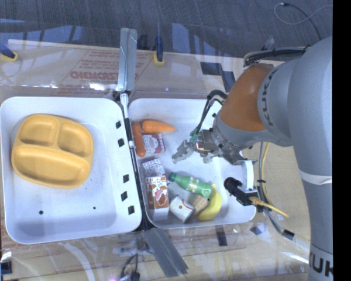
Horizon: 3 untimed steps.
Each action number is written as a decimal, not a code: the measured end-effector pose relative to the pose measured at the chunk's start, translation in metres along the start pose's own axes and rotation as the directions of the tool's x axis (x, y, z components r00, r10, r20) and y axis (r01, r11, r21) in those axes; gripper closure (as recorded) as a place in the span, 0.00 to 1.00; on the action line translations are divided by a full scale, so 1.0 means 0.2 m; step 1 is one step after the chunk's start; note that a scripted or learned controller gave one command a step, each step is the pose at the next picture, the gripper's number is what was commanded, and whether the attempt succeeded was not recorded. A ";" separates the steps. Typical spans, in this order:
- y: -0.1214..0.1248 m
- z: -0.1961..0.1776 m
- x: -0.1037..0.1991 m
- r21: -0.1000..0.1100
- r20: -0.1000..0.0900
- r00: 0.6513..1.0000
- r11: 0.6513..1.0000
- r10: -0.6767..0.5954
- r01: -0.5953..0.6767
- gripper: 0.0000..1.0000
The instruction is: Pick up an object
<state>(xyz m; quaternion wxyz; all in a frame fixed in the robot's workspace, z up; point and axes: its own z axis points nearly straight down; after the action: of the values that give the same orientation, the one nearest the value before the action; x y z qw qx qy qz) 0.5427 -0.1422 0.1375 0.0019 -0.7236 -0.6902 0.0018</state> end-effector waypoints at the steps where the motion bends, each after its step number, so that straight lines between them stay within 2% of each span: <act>1: -0.21 0.25 -0.17 -0.001 -0.001 0.989 0.989 -0.148 0.148 0.00; 2: -0.32 0.25 -0.12 -0.001 -0.001 0.998 0.998 -0.067 0.067 0.00; 3: -0.03 -0.39 -0.35 -0.003 0.002 0.998 0.998 -0.067 0.067 0.00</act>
<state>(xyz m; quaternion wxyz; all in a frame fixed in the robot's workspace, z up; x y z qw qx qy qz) 0.5347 -0.2120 0.2157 0.0003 -0.6999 -0.7142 0.0013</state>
